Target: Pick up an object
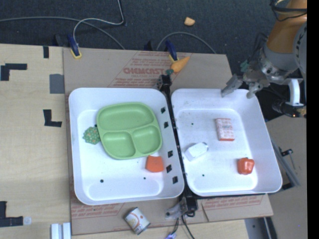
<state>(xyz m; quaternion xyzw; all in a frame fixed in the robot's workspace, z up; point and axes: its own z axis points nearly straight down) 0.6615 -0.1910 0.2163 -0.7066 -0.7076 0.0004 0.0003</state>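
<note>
My gripper (pixel 241 87) hangs over the far right corner of the right bin (pixel 264 128), just above its rim, with my grey arm and its orange band reaching in from the right side of the view. The two fingers are spread apart, one pointing toward the bin's far wall and the other toward its right corner, and nothing sits between them. Below me in this bin lie three things, all well apart from my fingers: a small red and white box (pixel 225 129) lying flat near the middle, a white crumpled object (pixel 196 150) closer to the divider between the bins, and an orange-red pepper-like toy (pixel 245 166) near the front right corner. The left bin (pixel 79 148) holds a green divided plate (pixel 130 130) with three compartments, set at a slight tilt to the bin's walls; a small green bumpy ball (pixel 91 135) touches the plate's left edge, and an orange block (pixel 154 164) rests just beside the plate's front right edge. Both bins stand on a sheet of cardboard (pixel 134 68) clamped to the bench. Outside the bins, a toy carrot (pixel 179 63) lies on the cardboard near the far end of the divider, a small can (pixel 137 220) lies on its side in front of the left bin, and a small orange scrap (pixel 189 21) sits on the dark floor beyond the bench.
</note>
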